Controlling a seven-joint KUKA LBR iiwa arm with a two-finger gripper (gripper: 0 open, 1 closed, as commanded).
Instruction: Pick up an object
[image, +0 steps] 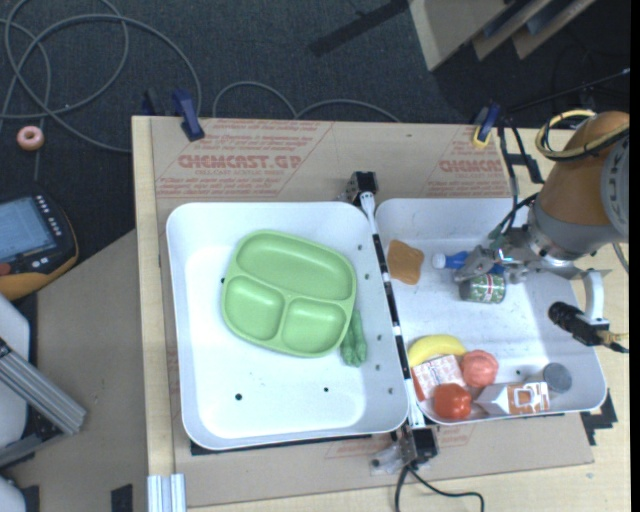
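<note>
A handheld pendant with a lit blue screen (28, 237) sits on the dark floor, left of the bench's tan board (300, 155) printed with red lettering. Beyond the board's far edge, thin grey cables (90, 60) loop over the floor, and a small pink ring (31, 136) lies far left. Two blue clamps (186, 113) grip that far edge, one at each end.

- The left bin (200, 300) has open floor along its near and left edges; the green divided plate (290, 293) fills its far middle.
- The right bin (560, 350) is open mid-floor; a can (484, 288) blocks its far side, and a cluster of 5 or so items (462, 380) crowds the near edge.
</note>
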